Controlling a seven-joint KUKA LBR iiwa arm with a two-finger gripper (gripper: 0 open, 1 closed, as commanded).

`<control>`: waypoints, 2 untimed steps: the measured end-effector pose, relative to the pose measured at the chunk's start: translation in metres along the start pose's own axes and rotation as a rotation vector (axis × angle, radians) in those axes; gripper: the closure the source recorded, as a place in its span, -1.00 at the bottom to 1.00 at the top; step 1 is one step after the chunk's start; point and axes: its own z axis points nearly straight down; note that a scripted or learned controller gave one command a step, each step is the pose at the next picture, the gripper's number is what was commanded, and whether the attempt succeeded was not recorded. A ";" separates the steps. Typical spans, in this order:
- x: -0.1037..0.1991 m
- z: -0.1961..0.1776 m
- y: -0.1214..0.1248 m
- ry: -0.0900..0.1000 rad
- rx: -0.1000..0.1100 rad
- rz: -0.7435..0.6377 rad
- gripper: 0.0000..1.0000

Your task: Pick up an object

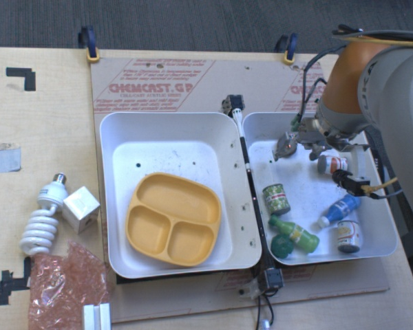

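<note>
The right bin (261,133) holds several small objects. A can with a green label (276,199) stands near its left wall. In front of it a green bottle (294,237) lies on its side. A blue bottle (338,210) lies to the right, with a small tin (347,235) below it. A white container with a red mark (332,163) lies under the arm's wrist. My gripper (287,145) hangs over the far left part of this bin, above bare white floor, apart from all these objects.
The left bin (117,150) holds a yellow divided tray (172,218). Outside the bins, on the bench at left, lie a spiral light bulb (43,218), a white cube (81,208) and a pink plastic bag (65,291). The grey arm (389,95) covers the right bin's far right corner.
</note>
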 end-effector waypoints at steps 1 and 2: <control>0.000 -0.010 0.000 -0.002 -0.001 -0.002 1.00; 0.000 -0.010 0.000 -0.002 -0.001 -0.002 -1.00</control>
